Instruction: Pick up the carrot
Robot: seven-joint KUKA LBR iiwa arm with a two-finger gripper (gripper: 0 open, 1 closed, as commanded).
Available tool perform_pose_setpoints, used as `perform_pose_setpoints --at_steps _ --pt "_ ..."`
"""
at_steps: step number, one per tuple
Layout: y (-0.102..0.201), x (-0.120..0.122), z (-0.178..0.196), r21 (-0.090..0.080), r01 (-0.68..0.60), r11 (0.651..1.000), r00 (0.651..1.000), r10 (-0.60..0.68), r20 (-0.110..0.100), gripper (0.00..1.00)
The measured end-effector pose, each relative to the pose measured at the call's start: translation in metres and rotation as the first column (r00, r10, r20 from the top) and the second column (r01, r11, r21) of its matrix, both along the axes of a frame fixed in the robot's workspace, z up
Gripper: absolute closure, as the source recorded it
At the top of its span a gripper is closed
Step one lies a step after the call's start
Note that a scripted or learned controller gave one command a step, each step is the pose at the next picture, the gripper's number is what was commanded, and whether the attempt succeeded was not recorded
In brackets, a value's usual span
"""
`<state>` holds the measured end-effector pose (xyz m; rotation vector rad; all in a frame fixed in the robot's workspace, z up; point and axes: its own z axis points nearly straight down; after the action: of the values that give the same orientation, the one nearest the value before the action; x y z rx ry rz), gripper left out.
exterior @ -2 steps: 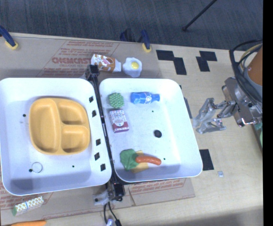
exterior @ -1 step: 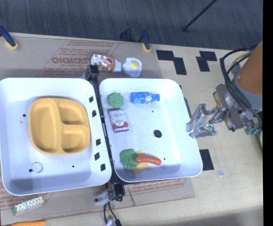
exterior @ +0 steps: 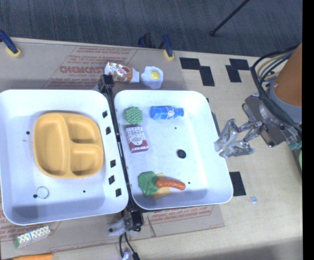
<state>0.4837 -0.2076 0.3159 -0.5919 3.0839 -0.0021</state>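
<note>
Carrot (exterior: 169, 184) lies at the near edge of the right bin (exterior: 217, 169), its leafy green end (exterior: 147, 181) toward the divider; bare floor spreads behind it. Beyond stand 1 red packet (exterior: 137, 138), 1 green ball (exterior: 133, 114) and 1 blue bottle (exterior: 166, 112). Gripper (exterior: 230, 141) hovers just outside the bin's right rim, fingers spread, grasping nothing. A yellow tray (exterior: 69, 143) occupies the left bin (exterior: 11, 145).
</note>
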Motion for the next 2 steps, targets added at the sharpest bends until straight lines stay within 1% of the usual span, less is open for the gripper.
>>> perform_pose_setpoints --at_steps 1,2 --pt "-0.003 0.005 0.047 -0.001 -0.350 0.937 0.937 0.350 0.000 1.00" --pt "-0.003 -0.001 -0.017 0.002 -0.480 0.878 0.878 0.480 -0.003 1.00"
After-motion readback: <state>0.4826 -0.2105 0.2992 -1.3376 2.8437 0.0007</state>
